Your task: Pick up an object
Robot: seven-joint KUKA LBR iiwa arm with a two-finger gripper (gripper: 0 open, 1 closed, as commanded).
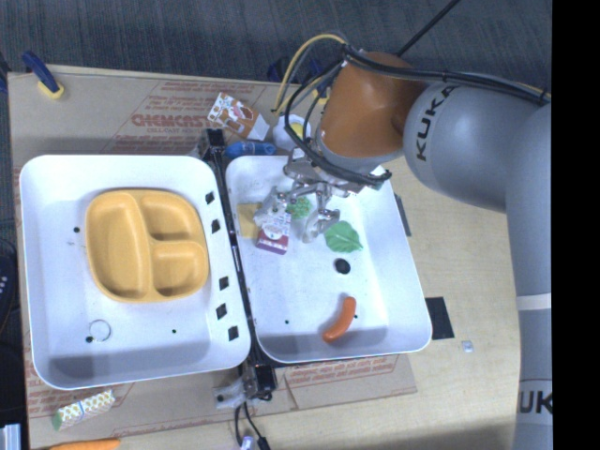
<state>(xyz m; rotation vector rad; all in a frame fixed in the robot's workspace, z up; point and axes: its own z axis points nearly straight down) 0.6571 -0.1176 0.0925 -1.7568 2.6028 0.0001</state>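
My gripper (pixel 302 206) hangs over the upper middle of the right bin (pixel 394 279), below the orange wrist band. Its metal fingers (pixel 319 216) spread apart around a small green item (pixel 298 207). A white and maroon packet (pixel 273 230) lies just left of the fingertips, touching or nearly touching them. A green leafy toy (pixel 343 237) rests just right of the gripper. An orange carrot-like piece (pixel 339 319) lies near the bin's front wall. A small black round thing (pixel 341 267) sits mid-bin. A yellow flat piece (pixel 246 219) lies by the left wall.
The left bin (pixel 37 279) holds a yellow divided tray (pixel 145 242). A blue object (pixel 248 147) and a printed packet (pixel 228 112) lie behind the bins. Black clips (pixel 223 284) run along the divider. Cables arch over the wrist.
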